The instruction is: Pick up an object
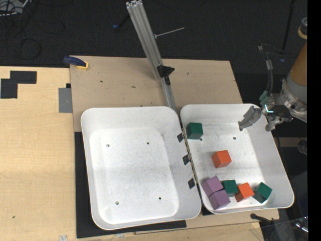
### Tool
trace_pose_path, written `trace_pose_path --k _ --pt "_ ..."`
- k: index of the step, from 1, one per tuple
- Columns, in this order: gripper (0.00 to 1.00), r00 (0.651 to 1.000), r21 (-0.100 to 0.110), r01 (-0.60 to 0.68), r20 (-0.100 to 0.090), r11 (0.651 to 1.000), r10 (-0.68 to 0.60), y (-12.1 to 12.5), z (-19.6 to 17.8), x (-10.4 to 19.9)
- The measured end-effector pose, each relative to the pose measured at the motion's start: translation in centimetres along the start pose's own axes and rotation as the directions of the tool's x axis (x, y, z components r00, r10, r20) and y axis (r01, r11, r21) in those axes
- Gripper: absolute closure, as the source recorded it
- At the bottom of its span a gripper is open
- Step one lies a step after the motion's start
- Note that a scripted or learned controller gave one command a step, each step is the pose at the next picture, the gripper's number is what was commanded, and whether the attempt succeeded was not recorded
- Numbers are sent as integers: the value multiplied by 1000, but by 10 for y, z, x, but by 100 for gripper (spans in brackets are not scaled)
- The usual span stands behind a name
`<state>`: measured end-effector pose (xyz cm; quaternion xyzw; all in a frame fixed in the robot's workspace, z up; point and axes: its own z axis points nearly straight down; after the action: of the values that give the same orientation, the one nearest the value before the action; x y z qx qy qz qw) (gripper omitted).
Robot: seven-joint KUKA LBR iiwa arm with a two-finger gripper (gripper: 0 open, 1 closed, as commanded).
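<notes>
Pale wooden tabletop [35, 149] at far left, marked with black patches and a grey one, under a dark floor strewn with cables. Further in, a brown board [120, 84] with a blue-and-yellow clamp [76, 62] at its back left corner. On a black mat, the left bin [95, 119], white and speckled. Slanting down from the top, a silver aluminium rail [148, 44] ending at the seam between the bins. In the right bin [281, 169]: a green cube [194, 130] near the back left, an orange cube [221, 158] alone in the middle, then along the front edge two purple blocks [215, 192] touching, a small green block [230, 187], an orange block [245, 191] and a green block [262, 192] close together. No readable writing anywhere. At far right, the pincer [261, 118] hovering over the right bin's back right corner, fingers spread with nothing between them, well apart from every cube; arm cut off by the frame edge, only a glimpse of orange band visible.
</notes>
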<state>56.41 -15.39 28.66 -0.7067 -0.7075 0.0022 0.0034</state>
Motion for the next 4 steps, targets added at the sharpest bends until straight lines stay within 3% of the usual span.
trace_pose_path --k 1,2,4 --pt "0 1000 -5 -2 1 1000 2 1 -3 0" --pt "0 1000 0 -2 0 1000 2 -6 53 8" --pt "0 1000 0 -3 -1 1000 3 -9 153 -3"
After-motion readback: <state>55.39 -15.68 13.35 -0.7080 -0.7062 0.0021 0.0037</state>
